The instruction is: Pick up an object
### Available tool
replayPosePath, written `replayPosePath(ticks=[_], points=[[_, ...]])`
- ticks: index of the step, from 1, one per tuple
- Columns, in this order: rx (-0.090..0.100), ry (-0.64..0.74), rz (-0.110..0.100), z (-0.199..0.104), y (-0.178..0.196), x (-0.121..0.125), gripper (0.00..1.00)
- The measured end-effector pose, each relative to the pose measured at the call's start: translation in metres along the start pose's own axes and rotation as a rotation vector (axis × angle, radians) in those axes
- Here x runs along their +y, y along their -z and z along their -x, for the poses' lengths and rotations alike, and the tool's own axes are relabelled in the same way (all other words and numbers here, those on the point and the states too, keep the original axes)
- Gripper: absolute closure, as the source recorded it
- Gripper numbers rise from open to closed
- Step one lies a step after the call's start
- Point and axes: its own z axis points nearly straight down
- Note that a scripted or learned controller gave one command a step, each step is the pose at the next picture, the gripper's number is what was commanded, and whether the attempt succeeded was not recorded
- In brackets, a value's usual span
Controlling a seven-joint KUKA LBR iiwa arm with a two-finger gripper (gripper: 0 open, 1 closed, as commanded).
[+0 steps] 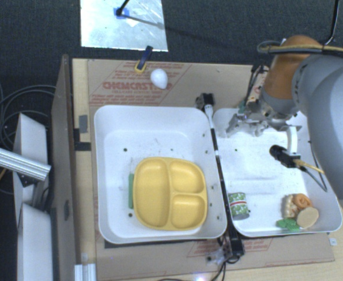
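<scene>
Camera view puts nearest you, by the near wall of the right bin [259,171], a small can [237,205] whose green, red and white label is too small to read, with a cluster of toy food [300,211] well to its right; in the left bin [154,127] lies a yellow divided plate [170,192]. Farther back, the gripper [246,123] hangs over the right bin's far left corner, apart from these, and you cannot tell how wide it stands. Beyond the bins, a white ball [158,78] rests on cardboard [183,78] printed in red capitals too blurred to read.
</scene>
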Motion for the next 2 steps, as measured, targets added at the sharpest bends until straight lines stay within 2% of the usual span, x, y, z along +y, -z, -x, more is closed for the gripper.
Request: replayPosePath(ticks=[1,2], points=[[-0.001,-0.007,0.002,0.023,0.001,0.0,0.0],[0.0,0.001,0.0,-0.015,0.0,0.0,0.0]])
